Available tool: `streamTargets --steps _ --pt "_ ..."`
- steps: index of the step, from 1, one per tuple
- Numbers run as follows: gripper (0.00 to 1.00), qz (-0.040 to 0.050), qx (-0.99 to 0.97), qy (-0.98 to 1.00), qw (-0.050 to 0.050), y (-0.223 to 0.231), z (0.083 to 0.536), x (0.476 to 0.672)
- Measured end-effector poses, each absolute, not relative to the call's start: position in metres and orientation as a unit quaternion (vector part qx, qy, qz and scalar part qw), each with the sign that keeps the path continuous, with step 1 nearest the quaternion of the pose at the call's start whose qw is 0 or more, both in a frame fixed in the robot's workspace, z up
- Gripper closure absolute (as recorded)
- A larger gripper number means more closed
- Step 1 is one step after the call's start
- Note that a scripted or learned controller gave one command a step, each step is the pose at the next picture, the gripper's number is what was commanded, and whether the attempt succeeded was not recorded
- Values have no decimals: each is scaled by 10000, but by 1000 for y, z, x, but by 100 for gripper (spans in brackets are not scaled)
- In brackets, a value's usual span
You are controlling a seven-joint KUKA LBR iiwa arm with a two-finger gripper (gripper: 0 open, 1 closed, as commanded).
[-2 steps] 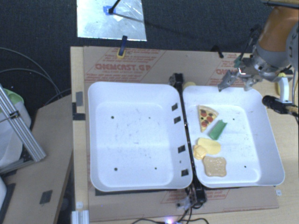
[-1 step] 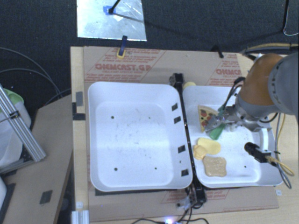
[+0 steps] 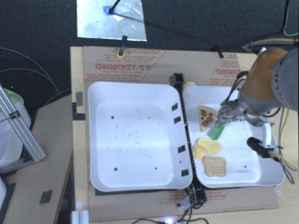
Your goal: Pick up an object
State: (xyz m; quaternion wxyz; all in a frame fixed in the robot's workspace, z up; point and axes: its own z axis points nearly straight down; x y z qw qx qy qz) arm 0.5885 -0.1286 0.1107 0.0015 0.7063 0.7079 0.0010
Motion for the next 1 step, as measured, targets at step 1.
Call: streamTargets --steps 1 --pt "100 -1 7061 7081 -3 -99 124 549"
